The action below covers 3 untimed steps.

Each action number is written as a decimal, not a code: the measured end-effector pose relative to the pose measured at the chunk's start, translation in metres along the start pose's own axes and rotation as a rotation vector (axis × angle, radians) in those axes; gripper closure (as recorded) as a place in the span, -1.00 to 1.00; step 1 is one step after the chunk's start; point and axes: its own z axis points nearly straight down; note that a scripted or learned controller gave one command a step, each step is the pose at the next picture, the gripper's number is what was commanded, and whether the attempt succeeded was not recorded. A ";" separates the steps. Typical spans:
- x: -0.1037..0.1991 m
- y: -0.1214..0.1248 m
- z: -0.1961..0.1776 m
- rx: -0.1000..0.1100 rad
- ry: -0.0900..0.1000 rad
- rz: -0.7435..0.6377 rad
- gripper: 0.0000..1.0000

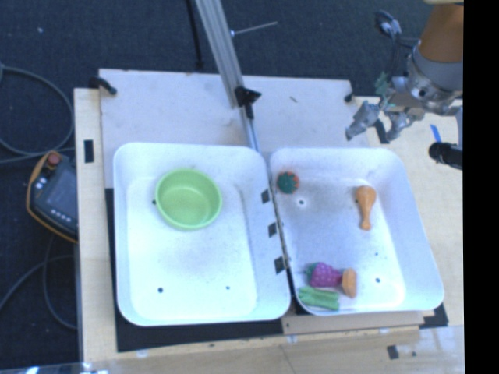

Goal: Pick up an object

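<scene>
My gripper [379, 125] hangs above the far right corner of the right bin [405, 209], its two fingers spread open with nothing between them. Below it in that bin lies an orange drumstick-shaped toy [365, 204]. A small red and green ball [288, 181] sits near the bin's far left corner. At the near edge lie a magenta toy [325, 274], an orange piece [348, 283] touching it, and a green piece [319, 298].
A green bowl [188, 199] stands in the left bin [140, 287]. A slanted metal post [224, 45] rises behind the gap between the bins. A yellow-cased pendant [53, 195] lies off the bench to the left.
</scene>
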 end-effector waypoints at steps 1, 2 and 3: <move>-0.001 0.000 0.000 0.001 -0.002 0.000 -1.00; -0.001 -0.004 0.063 0.006 0.000 0.003 -1.00; -0.004 -0.013 0.122 0.007 0.000 0.005 -1.00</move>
